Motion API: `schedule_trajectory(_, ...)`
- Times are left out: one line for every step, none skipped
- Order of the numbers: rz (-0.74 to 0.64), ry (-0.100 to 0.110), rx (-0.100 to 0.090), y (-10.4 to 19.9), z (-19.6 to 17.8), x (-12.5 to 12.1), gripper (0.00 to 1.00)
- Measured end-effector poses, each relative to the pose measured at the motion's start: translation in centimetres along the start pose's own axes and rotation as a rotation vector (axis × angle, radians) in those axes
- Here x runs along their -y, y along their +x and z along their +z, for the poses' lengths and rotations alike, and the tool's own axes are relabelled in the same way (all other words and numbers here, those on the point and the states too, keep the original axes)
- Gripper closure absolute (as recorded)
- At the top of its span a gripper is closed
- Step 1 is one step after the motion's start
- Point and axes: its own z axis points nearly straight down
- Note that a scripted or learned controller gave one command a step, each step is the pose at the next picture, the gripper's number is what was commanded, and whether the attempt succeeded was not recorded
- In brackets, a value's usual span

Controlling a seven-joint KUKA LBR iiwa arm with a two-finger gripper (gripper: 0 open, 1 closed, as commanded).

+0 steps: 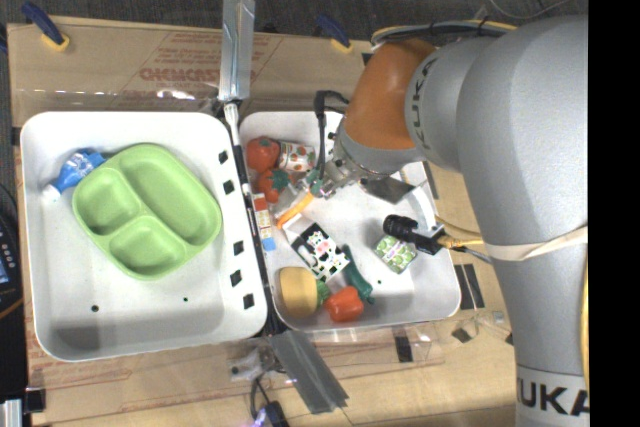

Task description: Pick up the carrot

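Carrot (294,211) lay slantwise in the right bin (440,300), just below the gripper (322,181), which hung close above it; whether its fingers were spread, I could not tell

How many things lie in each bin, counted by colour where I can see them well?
Left bin:
green divided plate: 1
blue thing: 1
Right bin:
red tomato-like things: 2
orange carrot: 1
tan round thing: 1
Total: 6; others too cluttered.
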Motion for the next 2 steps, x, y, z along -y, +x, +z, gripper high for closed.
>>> schedule_trajectory(-0.003, 0.001, 0.0, -0.02, -1.0, 0.0, 1.0)
schedule_trajectory(-0.004, 0.001, 0.0, 0.0, -1.0, -0.02, 0.0)
